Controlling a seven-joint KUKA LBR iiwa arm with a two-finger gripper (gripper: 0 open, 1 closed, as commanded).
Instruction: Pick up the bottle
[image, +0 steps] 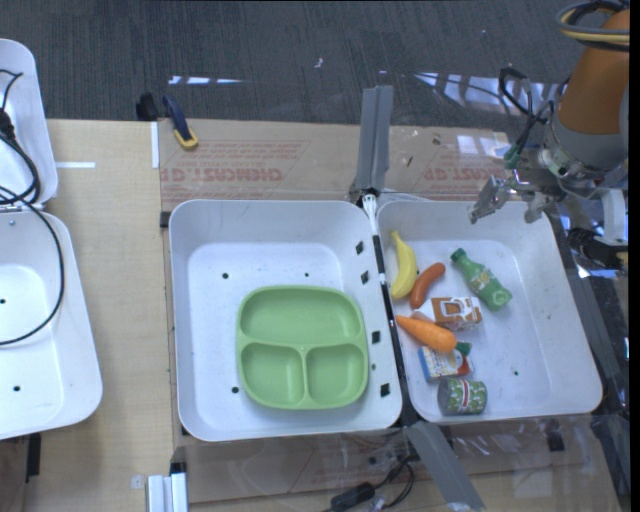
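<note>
Bench: pale wooden bench top (120, 300) bearing two shallow white bins side by side, with brown cardboard sheeting behind them.
Left bin: shallow white plastic bin (200, 330), holding a light green plastic plate with three compartments (302, 346) that lies flat near its middle.
Right bin: shallow white plastic bin (555, 340), with the small things gathered in its left half, near the wall it shares with the left bin.
Arm: grey arm with an orange band (597, 75), at the upper right, above the far right corner of the right bin.
Gripper: two-finger metal gripper (512, 198) over the far edge of the right bin, fingers spread apart, nothing between them, well apart from the bottle.
Bottle: small green plastic bottle (481, 279) lying on its side on the floor of the right bin, cap toward the upper left, right of the other things.
Banana: yellow toy banana (404, 264) beside the shared wall.
Carrots: orange-red toy carrot (427, 284) just beside the banana; a second orange toy carrot (427, 332) lower down.
Carton: small white and brown carton (457, 313) between the two carrots, near the bottle's base.
Can: green-labelled tin can (462, 396) on its side near the front wall, just below a small blue and white packet (440, 362).
</note>
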